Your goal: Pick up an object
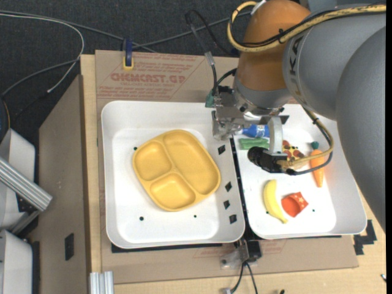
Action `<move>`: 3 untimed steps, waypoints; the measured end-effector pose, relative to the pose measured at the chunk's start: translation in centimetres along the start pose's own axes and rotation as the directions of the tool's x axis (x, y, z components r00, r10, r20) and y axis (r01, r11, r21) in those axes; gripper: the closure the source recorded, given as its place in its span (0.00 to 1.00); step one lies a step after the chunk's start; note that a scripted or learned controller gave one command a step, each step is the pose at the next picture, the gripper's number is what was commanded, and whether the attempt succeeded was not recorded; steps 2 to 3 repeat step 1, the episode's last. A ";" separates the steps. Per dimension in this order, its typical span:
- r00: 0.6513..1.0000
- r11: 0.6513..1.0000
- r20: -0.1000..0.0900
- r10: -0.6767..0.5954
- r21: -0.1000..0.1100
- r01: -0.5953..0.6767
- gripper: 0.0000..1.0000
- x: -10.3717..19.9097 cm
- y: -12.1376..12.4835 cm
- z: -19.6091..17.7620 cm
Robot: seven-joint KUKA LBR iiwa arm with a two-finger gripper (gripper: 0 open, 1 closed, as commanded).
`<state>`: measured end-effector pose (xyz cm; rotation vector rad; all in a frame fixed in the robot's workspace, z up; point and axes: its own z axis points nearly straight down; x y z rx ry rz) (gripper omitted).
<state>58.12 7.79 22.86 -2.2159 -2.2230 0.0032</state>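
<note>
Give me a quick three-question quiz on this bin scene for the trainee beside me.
1. True or false: the yellow divided tray lies in the left bin.
2. Which item lies nearest the banana? A) red piece B) carrot C) blue item
3. Over which bin does the gripper hang?

Key: 1 true. 2 A. 3 About over the divide between the two bins, at the right bin's upper left corner.

Smooth yellow three-compartment plastic tray with a soft sheen, two shallow glossy white plastic bins, matt brown cardboard sheet printed in red, glossy yellow plastic banana, shiny orange arm band, matt grey arm casing
</note>
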 end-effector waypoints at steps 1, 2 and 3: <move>1.000 1.000 0.000 0.002 0.000 -0.002 1.00 1.3 0.4 1.4; 1.000 1.000 0.000 0.002 0.000 -0.002 1.00 1.3 0.4 1.4; 1.000 1.000 0.000 0.002 0.000 -0.002 1.00 1.3 0.4 1.4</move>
